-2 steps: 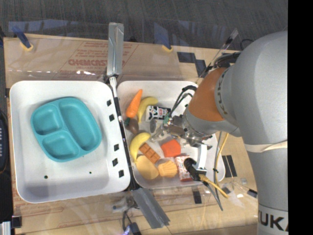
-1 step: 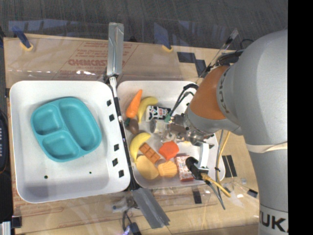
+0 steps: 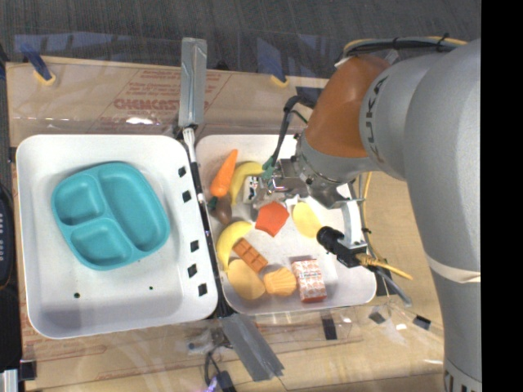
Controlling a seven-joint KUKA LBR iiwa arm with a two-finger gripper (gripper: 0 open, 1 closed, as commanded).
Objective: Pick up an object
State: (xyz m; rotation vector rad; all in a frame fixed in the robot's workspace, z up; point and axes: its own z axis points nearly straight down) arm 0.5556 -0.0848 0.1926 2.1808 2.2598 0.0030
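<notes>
My gripper (image 3: 265,184) hangs low over the upper middle of the right bin (image 3: 359,288), amid the toy food. Right below it lies an orange-red block (image 3: 272,218), and just left of it a yellow banana (image 3: 243,178). An orange carrot (image 3: 223,174) rests by the bin's left wall. The grey arm with its orange band covers the bin's upper right part. The view from above does not let me judge the fingers, and nothing shows between them.
Lower in the right bin lie a second banana (image 3: 230,240), a yellow lemon-like piece (image 3: 306,218), a yellow round piece (image 3: 245,280), a ridged orange-yellow piece (image 3: 280,281) and a small red-and-white box (image 3: 308,278). The left bin (image 3: 49,300) bears a teal divided plate (image 3: 110,213).
</notes>
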